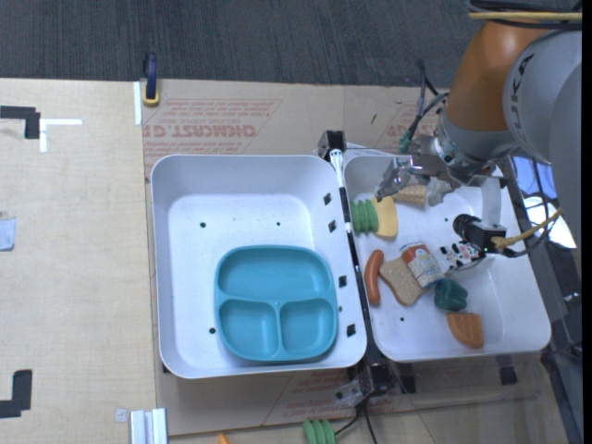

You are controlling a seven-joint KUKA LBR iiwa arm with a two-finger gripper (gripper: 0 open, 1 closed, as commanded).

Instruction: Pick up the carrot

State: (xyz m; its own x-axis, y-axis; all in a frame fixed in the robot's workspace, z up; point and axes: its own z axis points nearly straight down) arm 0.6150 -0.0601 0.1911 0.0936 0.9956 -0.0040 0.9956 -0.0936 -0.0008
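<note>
Over the right bin's (518, 336) far edge my hand (400, 176) hovers; I cannot tell its state. Toward that bin's near right corner the carrot (465, 328) lies beside a green toy (450, 294).

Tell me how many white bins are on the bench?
2. The left bin holds a teal divided plate. The right bin beside it holds the toy food, with the arm reaching in over its far end.

The orange carrot (465, 329) lies flat near the right bin's (518, 340) front edge.
</note>
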